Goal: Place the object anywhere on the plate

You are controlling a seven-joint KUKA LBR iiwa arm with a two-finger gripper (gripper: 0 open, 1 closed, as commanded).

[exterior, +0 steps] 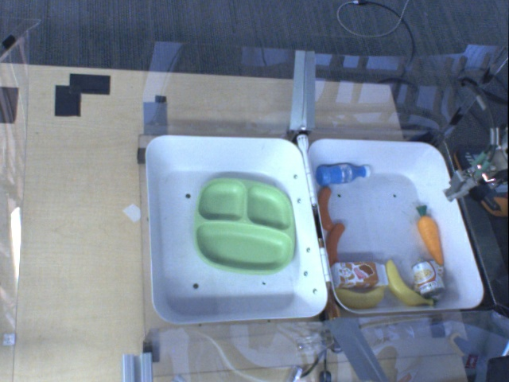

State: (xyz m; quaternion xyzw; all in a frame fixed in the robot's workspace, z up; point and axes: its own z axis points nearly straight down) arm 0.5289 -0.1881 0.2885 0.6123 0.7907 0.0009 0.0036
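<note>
A green plate [242,223] with three compartments lies in the middle of the left bin [171,213], with nothing on it. The right bin [382,205] holds a blue bottle [342,173], a red-orange sausage [328,217], a carrot [430,235], a small can [426,277], two bananas [404,286] and a brown snack pack [358,274]. My gripper [468,181] is at the far right, just outside the right bin's right rim, level with the bottle. It is small and partly cut off here, and nothing shows in it.
A metal rail [301,94] runs back from the gap between the bins. Cables [382,14] lie on the dark floor behind the bench. Wooden bench top [71,213] stretches to the left of the bins.
</note>
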